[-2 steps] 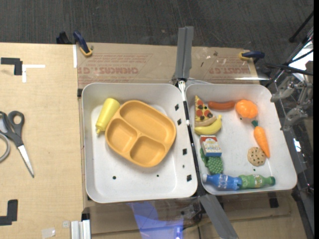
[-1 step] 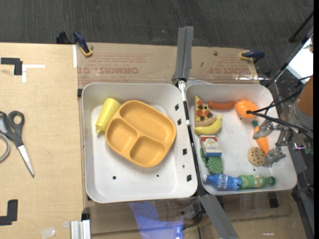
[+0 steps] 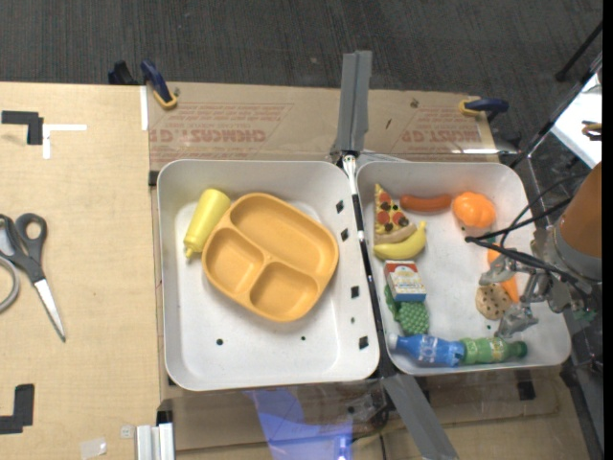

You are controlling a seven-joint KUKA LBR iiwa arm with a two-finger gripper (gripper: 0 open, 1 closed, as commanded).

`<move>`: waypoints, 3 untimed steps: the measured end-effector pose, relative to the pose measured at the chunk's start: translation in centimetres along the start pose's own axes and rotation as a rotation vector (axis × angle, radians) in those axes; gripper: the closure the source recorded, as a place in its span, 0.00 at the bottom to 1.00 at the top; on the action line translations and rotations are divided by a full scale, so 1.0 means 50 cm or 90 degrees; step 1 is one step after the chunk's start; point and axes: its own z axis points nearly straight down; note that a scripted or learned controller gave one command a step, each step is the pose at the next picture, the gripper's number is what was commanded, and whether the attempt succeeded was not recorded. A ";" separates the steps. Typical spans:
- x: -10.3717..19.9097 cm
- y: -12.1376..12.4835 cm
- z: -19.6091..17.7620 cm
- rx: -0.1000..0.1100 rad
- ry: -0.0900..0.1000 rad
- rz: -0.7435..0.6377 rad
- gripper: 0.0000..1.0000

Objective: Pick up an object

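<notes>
Along the near wall of the right bin (image 3: 450, 172) lie a blue bottle (image 3: 428, 350) and, touching it end to end, a green bottle (image 3: 493, 350). Just beyond them the gripper (image 3: 506, 304) hangs low at the right side of this bin, reaching in from the right; its metal fingers (image 3: 518, 321) stand apart, one over the brown cookie (image 3: 492, 301) and one down near the green bottle, with nothing seen held between them. An orange piece (image 3: 500, 262) sits right behind the gripper, partly hidden. Left of the cookie stands a small carton (image 3: 406, 282), then farther back a banana (image 3: 400, 244), a pizza slice (image 3: 388, 211), a sausage (image 3: 425, 201) and an orange fruit (image 3: 474, 210). In the left bin (image 3: 182, 353) a yellow divided plate (image 3: 270, 254) rests with a yellow bottle (image 3: 205, 220) touching its left edge. Scissors (image 3: 31, 266) lie on the bench far left
</notes>
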 end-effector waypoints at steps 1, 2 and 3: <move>-0.176 0.062 0.011 -0.005 0.010 0.009 0.00; -0.016 -0.002 0.007 -0.003 0.008 -0.004 0.00; -0.021 0.000 -0.015 -0.003 0.006 -0.006 1.00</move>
